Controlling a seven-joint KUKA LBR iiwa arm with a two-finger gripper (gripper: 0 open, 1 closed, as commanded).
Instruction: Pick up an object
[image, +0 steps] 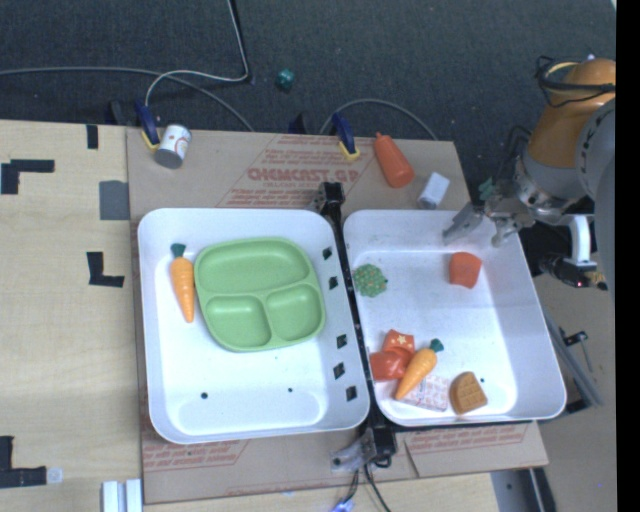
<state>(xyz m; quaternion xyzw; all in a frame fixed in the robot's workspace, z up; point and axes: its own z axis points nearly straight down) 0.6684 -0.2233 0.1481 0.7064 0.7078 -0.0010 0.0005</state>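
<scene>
Jaws (480, 226): spread open, nothing between them; poised over the right bin's (520, 330) rim at about one o'clock of that bin, arm entering from three o'clock.

Nearest candidate: red block (464, 269), just below the jaws, at one o'clock in the right bin, standing apart from other items. Likely target, as a judgement.

Other right-bin contents: green ball (370, 280) at ten o'clock, near the divider; cluster at six o'clock comprising red piece (392, 354), carrot (418, 371), flat card (428, 396) and biscuit (467, 393), touching or overlapping.

Left bin (160, 330): green tray (260, 293) at centre; second carrot (183, 285) at nine o'clock, beside the tray.

Table (60, 300), outside bins: orange bottle (393, 161), grey cube (434, 189), small can (173, 144), all along twelve o'clock.

Risks: jaws sit close to the bin wall, so a straight descent could strike the rim. The block is small and smooth-looking; an off-centre closure could push it aside or squeeze it out. A try at the six o'clock cluster could catch two items or none.
</scene>
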